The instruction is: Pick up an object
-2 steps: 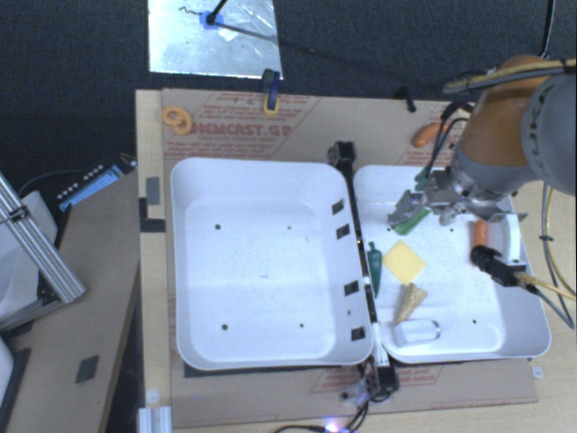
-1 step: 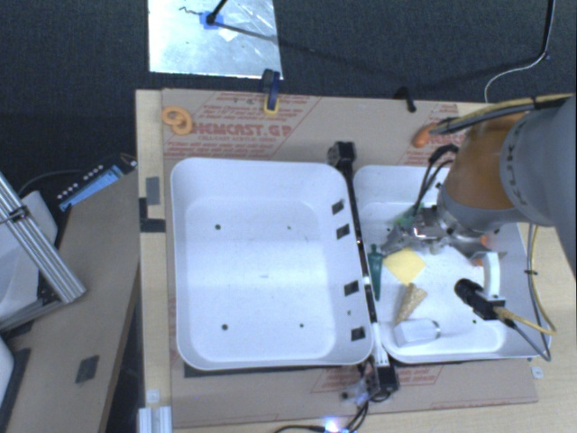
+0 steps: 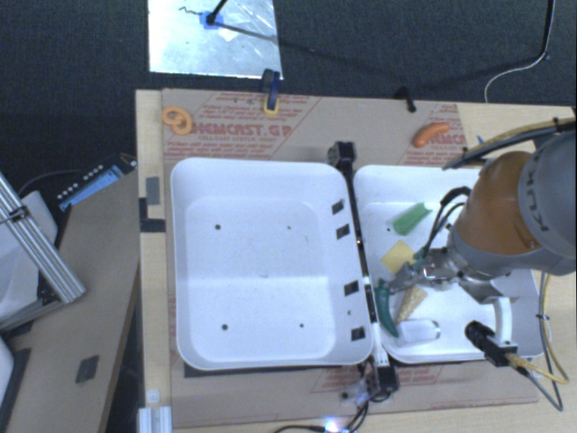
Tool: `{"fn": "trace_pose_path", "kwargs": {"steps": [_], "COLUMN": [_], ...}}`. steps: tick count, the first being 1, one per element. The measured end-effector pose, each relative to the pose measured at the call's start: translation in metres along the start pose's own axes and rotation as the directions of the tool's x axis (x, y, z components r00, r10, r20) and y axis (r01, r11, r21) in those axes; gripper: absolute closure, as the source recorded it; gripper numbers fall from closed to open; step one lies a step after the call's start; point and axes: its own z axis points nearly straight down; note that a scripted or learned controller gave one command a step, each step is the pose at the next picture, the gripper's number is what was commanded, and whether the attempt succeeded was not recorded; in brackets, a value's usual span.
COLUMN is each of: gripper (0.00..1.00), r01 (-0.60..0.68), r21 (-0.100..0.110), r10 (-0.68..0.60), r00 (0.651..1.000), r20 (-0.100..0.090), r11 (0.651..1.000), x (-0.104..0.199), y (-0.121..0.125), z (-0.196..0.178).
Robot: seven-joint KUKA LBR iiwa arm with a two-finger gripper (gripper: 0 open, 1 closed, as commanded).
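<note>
Objects for the pick lie in the right bin [image 3: 374,188]: a green block [image 3: 411,216] toward its far side, a yellow piece [image 3: 398,255] nearer the middle, a curved teal item [image 3: 388,307] along the left wall, a tan piece [image 3: 411,302] just beside it, and a pale clear item [image 3: 420,333] near the front rim. The left bin [image 3: 261,260] sits alongside, sharing the central divider.

From the one camera above the desk [image 3: 297,120], we see the arm [image 3: 509,215] reaching in from the right, its orange band over the right bin. The gripper [image 3: 416,274] hangs low among the cluster, just beside the yellow piece and above the tan piece. We cannot tell how its grasping end stands, since the wrist and cables cover it from this slant. Nothing is visibly held.

We judge the step in hand to be the descent or the closing on a target, most likely the yellow or the tan piece, which lie nearest the tool. The task looks not yet done, as every item rests on the bin floor.

The next move, as we read it, calls for a firm close on a single piece and then a straight lift. The crowding is the risk: teal, tan and yellow lie near each other, so a neighbour could be nudged or a weak pinch could slip.

Outside the bins, an orange sausage-shaped toy [image 3: 430,135] and a pretzel-shaped ring [image 3: 177,120] rest on the board, well apart from the arm.
</note>
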Motion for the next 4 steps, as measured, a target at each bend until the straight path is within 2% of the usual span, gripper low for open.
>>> {"fn": "trace_pose_path", "kwargs": {"steps": [1,2,3,4], "gripper": [0.00,0.00,1.00,1.00], "r01": [0.009,0.009,0.009,0.008], "r21": [-0.008,-0.011,-0.009,-0.024], "r10": [-0.009,-0.009,-0.009,-0.008], "r00": [1.000,1.000,1.000,1.000], "r20": [0.000,0.001,0.000,0.002], "r11": [1.000,1.000,1.000,1.000], "x": [0.019,0.021,0.020,0.025], "y": [0.045,0.109,0.107,0.098], "z": [-0.001,-0.002,-0.013,-0.304]}}
